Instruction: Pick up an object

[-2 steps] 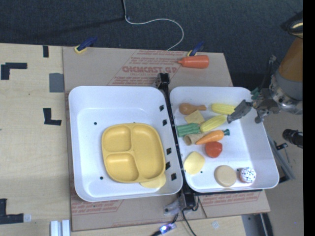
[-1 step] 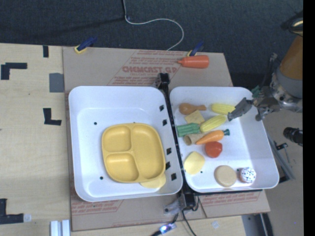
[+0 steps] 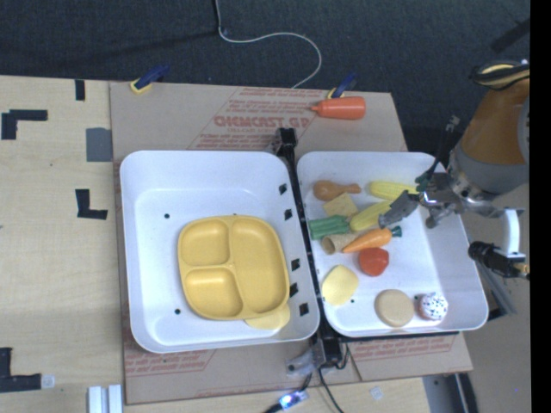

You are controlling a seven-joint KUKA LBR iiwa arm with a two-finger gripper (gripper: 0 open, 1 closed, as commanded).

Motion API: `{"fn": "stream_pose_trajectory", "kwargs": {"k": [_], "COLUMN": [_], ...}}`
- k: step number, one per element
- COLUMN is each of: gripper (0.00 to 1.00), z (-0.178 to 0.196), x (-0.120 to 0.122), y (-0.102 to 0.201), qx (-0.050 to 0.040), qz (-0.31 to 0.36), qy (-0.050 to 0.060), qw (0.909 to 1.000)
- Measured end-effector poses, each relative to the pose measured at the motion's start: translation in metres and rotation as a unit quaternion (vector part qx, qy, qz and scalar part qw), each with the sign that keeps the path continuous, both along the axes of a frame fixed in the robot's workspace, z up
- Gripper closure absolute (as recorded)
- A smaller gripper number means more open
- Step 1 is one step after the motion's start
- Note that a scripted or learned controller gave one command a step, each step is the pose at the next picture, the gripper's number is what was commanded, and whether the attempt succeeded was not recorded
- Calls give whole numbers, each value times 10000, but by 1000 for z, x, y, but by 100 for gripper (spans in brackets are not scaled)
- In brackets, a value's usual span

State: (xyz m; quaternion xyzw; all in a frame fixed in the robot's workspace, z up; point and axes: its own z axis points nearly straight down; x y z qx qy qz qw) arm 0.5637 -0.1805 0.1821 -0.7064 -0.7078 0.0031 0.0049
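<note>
White plastic makes up both shallow bins, which sit side by side on a sheet of brown printed cardboard (image 3: 258, 114) laid over the bench. The left bin (image 3: 146, 188) holds a yellow divided plastic plate (image 3: 232, 265) with three compartments; a pale yellow piece (image 3: 269, 320) pokes out from under its lower edge, mostly hidden, so its shape is hard to tell.

The right bin (image 3: 452, 274) carries a scatter of toy food. Near its top lie a brown drumstick-shaped toy (image 3: 334, 188) and a yellow corn cob (image 3: 392, 189). Below them sit a tan block (image 3: 342, 206), a green leafy piece (image 3: 328, 226) and a yellow-green piece (image 3: 368, 217) partly covered by the gripper. An orange toy carrot (image 3: 368, 240) lies at a slant in the middle, touching a small red tomato (image 3: 373, 261). Lower down are a pale yellow lemon-like toy (image 3: 340, 285), a round tan bun (image 3: 394, 308) and a small white ball with coloured dots (image 3: 432, 307).

The grey arm with its orange band (image 3: 499, 132) is cut off by the frame's right edge. Its dark two-finger gripper (image 3: 394, 211) reaches over the middle of the right bin, just above the carrot; the fingers are small and dark, and I cannot tell whether they are spread or closed, nor whether they pinch anything.

Another orange carrot toy (image 3: 340, 107) rests on the cardboard beyond the bins.
</note>
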Motion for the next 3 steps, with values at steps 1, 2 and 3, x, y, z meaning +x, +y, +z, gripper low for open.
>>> {"fn": "stream_pose_trajectory", "kwargs": {"k": [1,2,3], "gripper": [0,0,100], "z": [-52,-102,-92], "x": [6,6,7], "y": [5,7,6], "qx": [-3,-13,-18], "qz": [5,6,4], "qy": [-5,-35,-30], "qw": [10000,10000,10000]}}
